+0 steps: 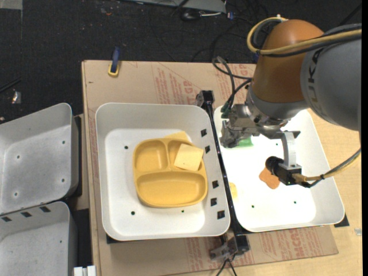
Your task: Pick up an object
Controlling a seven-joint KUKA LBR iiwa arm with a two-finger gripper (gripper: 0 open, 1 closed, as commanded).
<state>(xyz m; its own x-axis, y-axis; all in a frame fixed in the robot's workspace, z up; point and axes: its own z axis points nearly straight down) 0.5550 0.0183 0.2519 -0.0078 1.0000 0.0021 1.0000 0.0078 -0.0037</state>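
1. The bench (149,73) carried 2 shallow white bins side by side, split by a black divider (215,154) that served as the landmark here.
2. Left of the divider sat the left bin (115,211), and in it lay a yellow compartment tray (169,174) with 3 sections.
3. A pale yellow block (188,157) rested tilted across the tray's upper right section, near the divider.
4. Right of the divider sat the right bin (299,211), brightly lit.
5. The grey arm (339,79) with its orange band (284,56) reached over the right bin, its wrist just right of the divider's upper half.
6. The pincer (233,137) hung low over the upper left corner of the right bin, just beside the divider; whether it was released or clenched could not be told (its tips were hidden by the wrist hardware).
7. A green object (245,142) showed just under that hardware, right of the divider; contact with it could not be judged.
8. An orange object (268,179) lay on the right bin's floor, further right of the divider, partly covered by a black fitting (284,170) hanging from the arm.
9. A small yellow item (232,188) lay just right of the divider, lower down.
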